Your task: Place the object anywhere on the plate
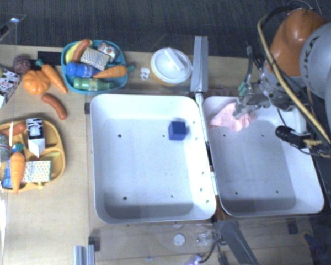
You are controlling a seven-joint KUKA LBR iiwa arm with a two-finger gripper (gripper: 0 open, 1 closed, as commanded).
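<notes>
A small blue cube (pixel 177 130) rests on the floor of the left bin (pixel 110 203), toward its far right side. In the far left corner of the right bin (pixel 276 203) lies a pink plate (pixel 226 118), partly covered by the arm's end. My gripper (pixel 245 109) is over the plate's right edge, well to the right of the cube and apart from it. Nothing can be seen held in it.
A metal divider (pixel 198 65) stands behind the seam between the bins. A white lidded bowl (pixel 170 65) sits behind the left bin. Toy food fills a blue basket (pixel 94 65) and a yellow tray (pixel 23 156) at the left, and cables (pixel 289 109) hang over the right bin.
</notes>
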